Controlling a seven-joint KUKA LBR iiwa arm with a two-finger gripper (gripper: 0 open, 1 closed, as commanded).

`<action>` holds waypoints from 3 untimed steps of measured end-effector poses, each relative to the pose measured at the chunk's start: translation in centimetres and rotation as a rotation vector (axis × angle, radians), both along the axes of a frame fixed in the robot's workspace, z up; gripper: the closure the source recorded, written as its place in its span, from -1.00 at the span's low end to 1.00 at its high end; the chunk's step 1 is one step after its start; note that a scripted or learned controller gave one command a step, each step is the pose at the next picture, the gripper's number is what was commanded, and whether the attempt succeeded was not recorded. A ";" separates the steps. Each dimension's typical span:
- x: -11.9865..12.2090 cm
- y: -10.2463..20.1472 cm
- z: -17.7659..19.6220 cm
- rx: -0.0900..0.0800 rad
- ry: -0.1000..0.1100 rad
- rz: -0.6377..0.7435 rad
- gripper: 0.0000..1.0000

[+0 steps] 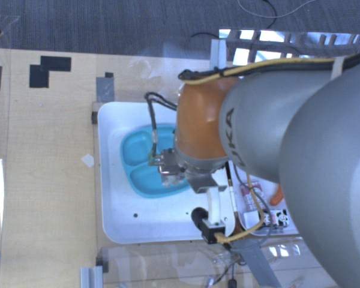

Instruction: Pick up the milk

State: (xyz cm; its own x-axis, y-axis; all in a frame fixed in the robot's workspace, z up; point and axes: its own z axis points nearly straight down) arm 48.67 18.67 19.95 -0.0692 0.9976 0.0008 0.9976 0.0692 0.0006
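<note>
Status: pickup not done, nothing lifted as far as I can see.

- Arm (300, 131) reaches in from the right and hides most of the right bin (288, 231). The orange band (201, 119) sits over the seam between the two bins.
- Pincer (167, 168): only a bit of metal peeks out at the wrist's left edge, above the blue dish (138, 161) in the left bin (126, 221). The wrist hides the rest, so I can't tell whether it is apart, together or clamped on anything. Nothing shows hanging under it.
- Milk: can't identify it for sure. Best candidate is the white pack (252, 198) with red print, lying in the right bin just beside the arm's lower edge. Near it are an orange thing (278, 194) and a small box (280, 218) with dark print, both half hidden. More may lie under the arm.
- Left bin holds the blue dish, which looks bare in the part I can see. No carton there.
- Tabletop (48, 161) to the left of the bins carries nothing relevant.

My read: the pincer is over the wrong bin for the milk. If the white pack is the target, everything is left to do: move right, come down on it, close, lift. No part of the task counts as done yet.
</note>
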 end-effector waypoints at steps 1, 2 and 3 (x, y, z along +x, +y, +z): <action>1.2 -6.9 11.1 0.001 -0.006 -0.009 1.00; 0.0 0.4 4.3 0.000 -0.001 -0.019 1.00; 0.1 3.4 4.5 0.000 -0.004 0.460 1.00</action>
